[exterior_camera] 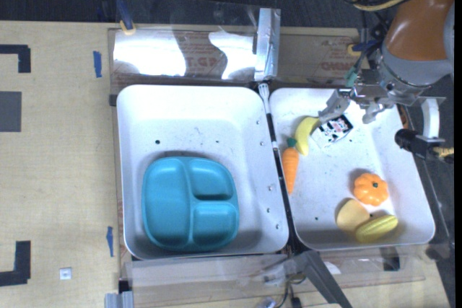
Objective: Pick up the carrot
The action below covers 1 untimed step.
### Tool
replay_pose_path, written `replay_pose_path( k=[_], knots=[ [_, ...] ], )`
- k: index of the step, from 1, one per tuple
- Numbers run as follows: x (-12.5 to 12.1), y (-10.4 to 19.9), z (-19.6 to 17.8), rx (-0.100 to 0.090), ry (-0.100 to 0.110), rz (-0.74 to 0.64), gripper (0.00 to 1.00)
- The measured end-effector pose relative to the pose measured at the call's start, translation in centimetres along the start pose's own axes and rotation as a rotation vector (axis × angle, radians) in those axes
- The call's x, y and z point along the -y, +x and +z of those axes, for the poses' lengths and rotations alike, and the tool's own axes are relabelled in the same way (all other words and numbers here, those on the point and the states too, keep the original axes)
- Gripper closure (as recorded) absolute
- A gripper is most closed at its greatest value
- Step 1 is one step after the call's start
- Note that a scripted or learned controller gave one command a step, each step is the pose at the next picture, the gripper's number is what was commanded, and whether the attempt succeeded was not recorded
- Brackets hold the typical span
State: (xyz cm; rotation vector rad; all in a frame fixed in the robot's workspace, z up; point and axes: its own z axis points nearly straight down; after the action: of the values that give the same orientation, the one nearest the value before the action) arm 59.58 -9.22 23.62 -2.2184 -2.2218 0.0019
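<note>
Now | carrot [289,168] | lengthwise near-far | green top far

One fixed overhead camera, seemingly mid-distance, looks slantwise down on both bins [189,101].

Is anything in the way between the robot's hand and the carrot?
Yes, a little. The banana lies between the hand and the carrot, and its lower end touches the carrot's leafy top. The carrot's orange body lies along the left wall of the right bin with nothing on top of it.
</note>
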Motion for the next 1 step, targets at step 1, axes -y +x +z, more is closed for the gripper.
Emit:
replay_pose_path(
  k=[1],
  knots=[
    [5.32,-7.39,6.66,0.0,0.004,0.209,0.0]
  ],
)
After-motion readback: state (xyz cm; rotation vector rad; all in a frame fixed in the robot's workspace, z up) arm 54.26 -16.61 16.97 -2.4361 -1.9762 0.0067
